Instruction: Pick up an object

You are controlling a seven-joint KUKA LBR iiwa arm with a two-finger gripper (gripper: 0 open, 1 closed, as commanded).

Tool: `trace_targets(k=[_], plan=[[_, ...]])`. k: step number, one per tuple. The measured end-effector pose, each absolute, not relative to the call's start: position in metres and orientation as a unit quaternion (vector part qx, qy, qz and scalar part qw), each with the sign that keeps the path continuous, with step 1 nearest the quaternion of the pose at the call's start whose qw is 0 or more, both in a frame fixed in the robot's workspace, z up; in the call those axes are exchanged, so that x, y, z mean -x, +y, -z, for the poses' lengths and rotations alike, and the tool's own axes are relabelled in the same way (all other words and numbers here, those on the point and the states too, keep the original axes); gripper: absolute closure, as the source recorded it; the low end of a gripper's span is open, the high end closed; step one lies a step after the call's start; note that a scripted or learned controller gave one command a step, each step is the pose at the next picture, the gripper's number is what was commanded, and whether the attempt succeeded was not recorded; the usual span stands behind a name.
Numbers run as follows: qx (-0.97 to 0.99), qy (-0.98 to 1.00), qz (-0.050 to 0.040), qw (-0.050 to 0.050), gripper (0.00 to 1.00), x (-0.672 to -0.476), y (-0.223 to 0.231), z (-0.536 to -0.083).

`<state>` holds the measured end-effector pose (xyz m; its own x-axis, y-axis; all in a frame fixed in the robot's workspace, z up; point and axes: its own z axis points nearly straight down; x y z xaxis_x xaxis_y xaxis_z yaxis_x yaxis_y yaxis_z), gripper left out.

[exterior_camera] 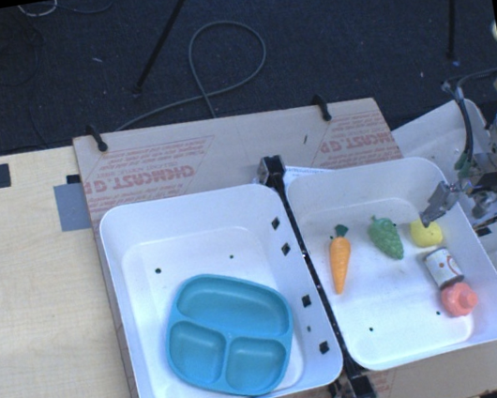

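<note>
White plastic forms two shallow bins set side by side on a pale wooden worktop (30,308), over a sheet of printed cardboard (222,155). The left bin (131,233) holds a blue divided plate (229,333), which has three compartments and lies toward the near side.

The right bin (342,188) holds five small toys. An orange carrot (339,261) with a green top lies near the bin's left wall, pointing toward the near edge. Just to its right is a green leafy vegetable (386,238), apart from the carrot. Further right is a small yellow object (427,232), close to the bin's right wall. Below it lies a small white canister (442,266) with a dark and red label, and just below that a pink-orange round toy (459,299), touching or almost touching the canister.

Grey metal jaws (443,199) reach in over the right rim of this bin, from the right side. Their tip sits directly above and touching, or nearly touching, the upper right of the yellow object. It cannot be told whether the jaws are spread or closed, and nothing is seen between them. The other four toys lie apart from the jaws.

Dark carpet with loose cables lies beyond the worktop.
</note>
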<state>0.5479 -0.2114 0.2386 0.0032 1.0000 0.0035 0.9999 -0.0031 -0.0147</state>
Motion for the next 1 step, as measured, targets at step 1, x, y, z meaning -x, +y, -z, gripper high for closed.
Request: trace_targets(k=[1], plan=[[0.707,-0.707,-0.0006,0.001,0.00,-0.5503,-0.2111,-0.2459]])
